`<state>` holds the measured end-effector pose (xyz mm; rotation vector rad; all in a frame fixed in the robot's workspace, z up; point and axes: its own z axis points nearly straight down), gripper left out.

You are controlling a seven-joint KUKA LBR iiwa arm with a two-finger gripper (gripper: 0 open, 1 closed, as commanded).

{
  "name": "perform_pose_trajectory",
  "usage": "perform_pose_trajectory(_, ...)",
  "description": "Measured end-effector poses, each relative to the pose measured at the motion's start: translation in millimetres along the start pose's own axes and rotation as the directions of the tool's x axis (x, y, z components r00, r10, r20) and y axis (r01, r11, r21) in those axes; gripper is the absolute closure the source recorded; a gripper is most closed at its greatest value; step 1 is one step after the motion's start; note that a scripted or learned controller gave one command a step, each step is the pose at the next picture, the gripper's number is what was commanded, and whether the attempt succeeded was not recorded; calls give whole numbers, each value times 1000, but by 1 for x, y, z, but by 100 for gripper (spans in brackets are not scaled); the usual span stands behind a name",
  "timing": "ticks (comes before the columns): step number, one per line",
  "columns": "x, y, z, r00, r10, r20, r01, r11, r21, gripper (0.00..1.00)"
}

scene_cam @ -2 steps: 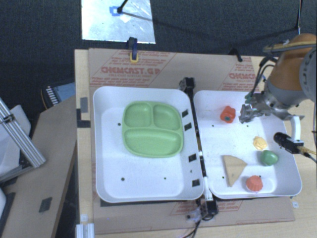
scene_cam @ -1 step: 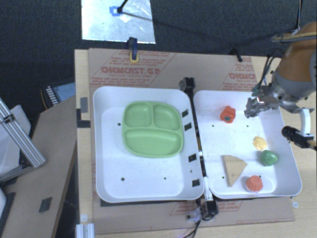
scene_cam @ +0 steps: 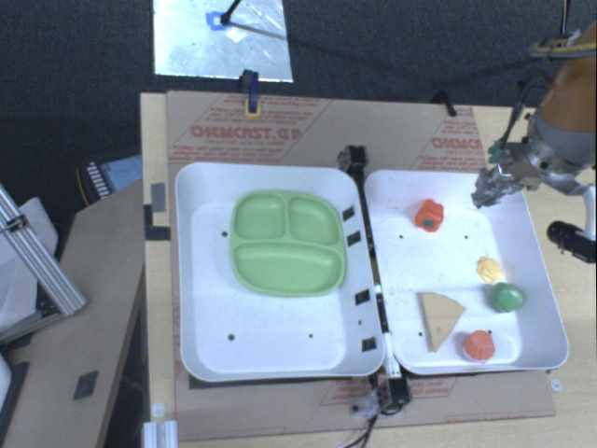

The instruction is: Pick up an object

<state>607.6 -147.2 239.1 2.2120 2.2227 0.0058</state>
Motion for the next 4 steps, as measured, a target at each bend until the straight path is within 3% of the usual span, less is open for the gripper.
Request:
perform_pose_trajectory(2,116,15,-9,1000,-5,-3,5,1000,4,100)
perform_pose_trajectory(4,226,38,6,1000,-5,-4,5,1000,4,100)
